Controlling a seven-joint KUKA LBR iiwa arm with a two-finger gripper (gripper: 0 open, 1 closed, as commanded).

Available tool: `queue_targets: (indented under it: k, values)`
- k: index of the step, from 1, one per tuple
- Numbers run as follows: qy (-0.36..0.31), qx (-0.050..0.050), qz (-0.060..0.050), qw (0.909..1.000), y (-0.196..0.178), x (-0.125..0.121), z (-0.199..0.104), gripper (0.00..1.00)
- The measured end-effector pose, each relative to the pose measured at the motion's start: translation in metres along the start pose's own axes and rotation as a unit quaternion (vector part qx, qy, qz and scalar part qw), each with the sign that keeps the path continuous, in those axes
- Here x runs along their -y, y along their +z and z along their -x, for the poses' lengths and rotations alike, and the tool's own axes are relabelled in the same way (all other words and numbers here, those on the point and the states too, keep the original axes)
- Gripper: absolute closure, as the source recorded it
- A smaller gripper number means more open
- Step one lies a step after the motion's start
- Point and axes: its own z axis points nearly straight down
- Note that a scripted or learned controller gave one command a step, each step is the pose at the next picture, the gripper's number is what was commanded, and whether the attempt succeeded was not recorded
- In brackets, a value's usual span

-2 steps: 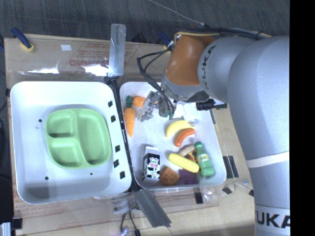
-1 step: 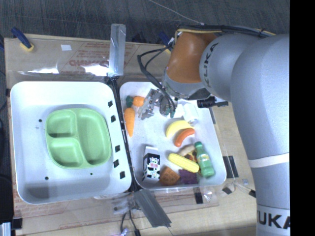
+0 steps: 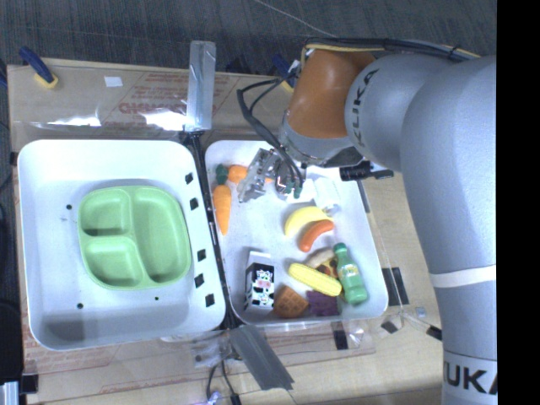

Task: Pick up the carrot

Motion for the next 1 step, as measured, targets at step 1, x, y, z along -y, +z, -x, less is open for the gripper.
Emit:
queue_targets:
  k: [1]
  values:
    - [-0.120, -0.003, 0.001, 0.9927, 0.0331, 0.0260, -0.0584, 1.00]
